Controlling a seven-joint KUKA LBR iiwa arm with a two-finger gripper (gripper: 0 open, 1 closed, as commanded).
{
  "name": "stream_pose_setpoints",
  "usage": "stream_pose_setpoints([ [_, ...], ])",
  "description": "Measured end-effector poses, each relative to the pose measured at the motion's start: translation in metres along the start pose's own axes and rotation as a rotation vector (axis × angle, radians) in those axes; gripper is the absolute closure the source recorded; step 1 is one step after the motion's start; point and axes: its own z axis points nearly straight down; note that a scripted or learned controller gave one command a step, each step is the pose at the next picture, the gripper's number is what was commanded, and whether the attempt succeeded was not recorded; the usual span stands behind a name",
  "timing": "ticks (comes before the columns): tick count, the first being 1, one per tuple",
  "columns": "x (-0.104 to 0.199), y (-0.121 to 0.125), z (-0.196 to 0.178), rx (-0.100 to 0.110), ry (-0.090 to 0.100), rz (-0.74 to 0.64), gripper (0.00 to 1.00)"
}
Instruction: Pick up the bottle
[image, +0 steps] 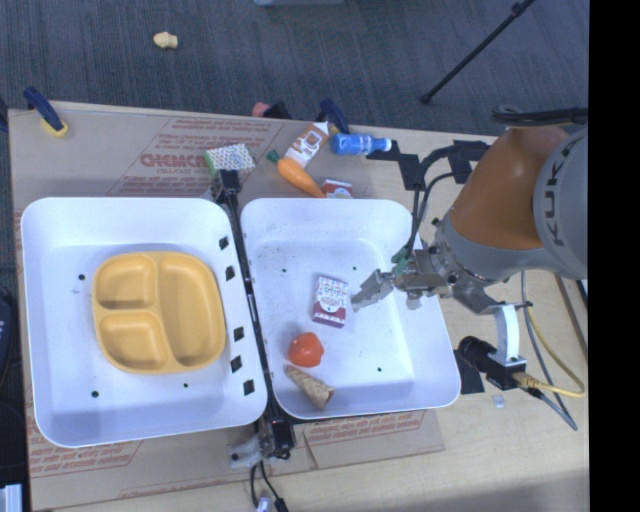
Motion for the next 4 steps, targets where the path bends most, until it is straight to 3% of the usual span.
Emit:
stream_pose_setpoints([
  [1,0.0,0.0,-0.01,0.002,0.001,-0.005,1.0],
  [2,0.044,-0.025,0.052,0.001,0.0,-0.08,1.0],
  [3,0.072,-0.024,0.032,-0.003,-0.002,-0.202,1.0],
  [4,0.127,-0.024,0.043,0.001,0.0,-0.011,1.0],
])
